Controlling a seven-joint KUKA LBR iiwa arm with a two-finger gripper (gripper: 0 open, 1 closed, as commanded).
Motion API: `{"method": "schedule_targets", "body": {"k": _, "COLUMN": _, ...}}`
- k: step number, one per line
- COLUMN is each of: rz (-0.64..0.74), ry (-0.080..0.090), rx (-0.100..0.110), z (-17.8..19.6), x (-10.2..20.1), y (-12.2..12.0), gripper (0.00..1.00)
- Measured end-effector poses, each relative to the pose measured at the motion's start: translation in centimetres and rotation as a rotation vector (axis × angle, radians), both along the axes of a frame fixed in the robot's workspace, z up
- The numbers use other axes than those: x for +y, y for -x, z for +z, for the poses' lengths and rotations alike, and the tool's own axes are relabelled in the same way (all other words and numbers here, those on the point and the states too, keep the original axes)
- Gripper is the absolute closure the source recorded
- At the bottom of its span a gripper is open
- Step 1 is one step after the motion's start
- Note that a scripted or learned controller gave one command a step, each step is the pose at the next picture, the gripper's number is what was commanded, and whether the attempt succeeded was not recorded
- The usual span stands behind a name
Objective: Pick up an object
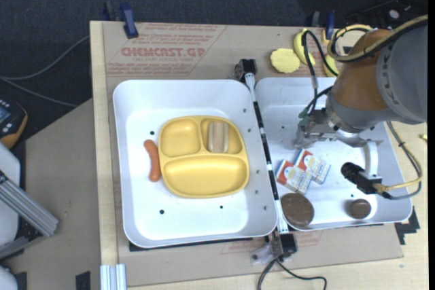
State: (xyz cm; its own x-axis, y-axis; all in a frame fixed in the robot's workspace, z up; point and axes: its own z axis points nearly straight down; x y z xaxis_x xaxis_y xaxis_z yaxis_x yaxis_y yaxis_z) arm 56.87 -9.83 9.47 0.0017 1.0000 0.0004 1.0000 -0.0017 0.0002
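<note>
While weighing candidates for the pick, leaning toward the red-and-white packet (304,172), lying flat and a little askew in the right bin (279,98), near its left wall. Probably sitting loose there for an easy approach from above, with bare floor showing along its upper side. Almost touching, at its lower edge, the brown disc (298,208) by the front rim, and keeping well apart from the small brown round piece (359,208) toward the front right.

Hovering just above and slightly right of the packet: gripper (307,136), pointing down into the bin, visibly carrying nothing, and not revealing how far open. Reaching in from the right with the grey arm (408,71), curling over the bin's back corner, orange band (360,75) above the wrist.

Further out, occupying the left bin (136,112): yellow divided tray (204,170), holding a pale brownish piece (217,136) in its upper right compartment, with an orange sausage (153,159) lying just beside its left edge. Resting outside both bins, on the bench (170,51): a yellow lump (285,60).
</note>
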Motion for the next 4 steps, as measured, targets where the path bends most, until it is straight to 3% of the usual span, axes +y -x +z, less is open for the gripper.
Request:
{"method": "schedule_targets", "body": {"k": 1, "rz": 0.0, "ry": 0.0, "rx": 0.001, "z": -0.1, "x": 0.0, "y": 0.0, "gripper": 0.0}}
{"method": "schedule_targets", "body": {"k": 2, "rz": 0.005, "ry": 0.002, "rx": -0.004, "z": -1.0, "x": 0.7, "y": -4.2, "gripper": 0.0}}
{"method": "schedule_targets", "body": {"k": 3, "rz": 0.003, "ry": 0.004, "rx": -0.007, "z": -0.9, "x": -3.3, "y": -10.0, "gripper": 0.0}}
{"method": "schedule_targets", "body": {"k": 4, "rz": 0.005, "ry": -0.001, "rx": 0.002, "z": -1.0, "x": 0.9, "y": -9.4, "gripper": 0.0}}
